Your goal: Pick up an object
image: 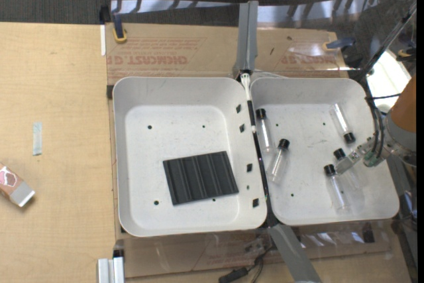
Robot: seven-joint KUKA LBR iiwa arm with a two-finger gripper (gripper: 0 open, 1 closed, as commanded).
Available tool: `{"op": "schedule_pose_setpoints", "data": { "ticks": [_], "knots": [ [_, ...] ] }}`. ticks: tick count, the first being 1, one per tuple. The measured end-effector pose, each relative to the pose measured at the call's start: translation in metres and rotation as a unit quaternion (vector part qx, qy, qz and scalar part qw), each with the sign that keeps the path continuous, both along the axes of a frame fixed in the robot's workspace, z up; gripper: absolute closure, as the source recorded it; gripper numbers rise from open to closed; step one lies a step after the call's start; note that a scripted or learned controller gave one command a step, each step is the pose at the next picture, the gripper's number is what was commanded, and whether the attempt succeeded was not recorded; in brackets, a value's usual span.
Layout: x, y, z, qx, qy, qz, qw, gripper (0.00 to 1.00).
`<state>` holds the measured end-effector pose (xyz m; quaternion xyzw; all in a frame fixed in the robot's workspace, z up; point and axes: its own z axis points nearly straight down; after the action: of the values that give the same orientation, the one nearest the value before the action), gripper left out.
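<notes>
Several clear tubes with black caps lie in the right bin (pixel 311 212). One tube (pixel 262 131) rests along the bin's left wall, and another (pixel 277 160) lies beside it. A third tube (pixel 342 121) is at the back right. Two more tubes (pixel 336 186) (pixel 346 162) lie near the right wall. My gripper (pixel 368 157) hangs low over the right side of this bin, right next to the tube nearest the wall. Whether it touches that tube cannot be made out. A black ribbed pad (pixel 200 177) lies flat in the left bin (pixel 132 142).
The arm's orange band (pixel 405 109) shows at the right edge. Brown cardboard (pixel 172 56) lies behind the bins. On the wooden bench at the left are a small grey strip (pixel 37 139) and a small packet (pixel 14 186).
</notes>
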<state>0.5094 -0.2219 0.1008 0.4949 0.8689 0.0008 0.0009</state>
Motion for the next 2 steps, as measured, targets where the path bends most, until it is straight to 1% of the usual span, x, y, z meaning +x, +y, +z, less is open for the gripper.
{"op": "schedule_pose_setpoints", "data": {
  "ticks": [1, 2],
  "knots": [
    [0.078, 0.0, 0.069, -0.0008, 0.0, -0.015, 0.9999, 1.0],
    [0.119, 0.071, 0.091, -0.0008, 0.0, -0.01, 1.0, 1.0]
  ]
}}
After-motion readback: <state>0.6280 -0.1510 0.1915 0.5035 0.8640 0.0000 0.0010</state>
